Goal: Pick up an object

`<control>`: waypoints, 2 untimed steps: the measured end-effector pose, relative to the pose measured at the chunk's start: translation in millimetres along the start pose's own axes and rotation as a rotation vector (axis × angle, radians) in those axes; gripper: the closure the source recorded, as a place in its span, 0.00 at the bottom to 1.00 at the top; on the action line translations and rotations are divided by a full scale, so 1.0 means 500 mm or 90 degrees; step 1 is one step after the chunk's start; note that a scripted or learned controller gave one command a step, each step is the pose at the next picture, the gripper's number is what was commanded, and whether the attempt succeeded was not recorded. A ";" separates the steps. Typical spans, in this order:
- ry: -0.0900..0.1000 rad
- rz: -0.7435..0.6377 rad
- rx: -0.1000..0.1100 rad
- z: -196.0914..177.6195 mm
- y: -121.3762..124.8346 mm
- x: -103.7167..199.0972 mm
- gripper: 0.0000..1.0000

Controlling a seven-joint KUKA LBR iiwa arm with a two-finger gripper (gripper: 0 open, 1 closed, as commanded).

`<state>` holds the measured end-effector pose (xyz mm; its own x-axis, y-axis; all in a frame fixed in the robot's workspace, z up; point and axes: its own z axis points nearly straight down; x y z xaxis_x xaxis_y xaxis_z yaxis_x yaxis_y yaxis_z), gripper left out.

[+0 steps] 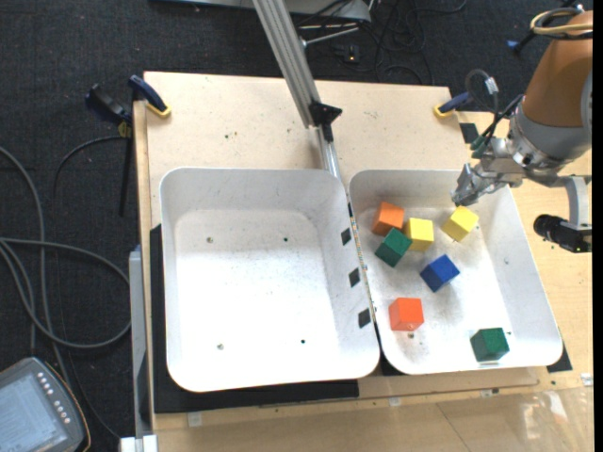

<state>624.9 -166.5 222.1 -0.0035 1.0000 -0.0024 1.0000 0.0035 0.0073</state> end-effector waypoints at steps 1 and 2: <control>0.000 0.000 0.000 -0.100 0.012 -0.017 1.00; 0.002 -0.003 0.005 -0.070 0.024 0.100 1.00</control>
<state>636.5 -116.1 257.2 -0.0076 1.0000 0.0012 1.0000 0.0076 -0.0001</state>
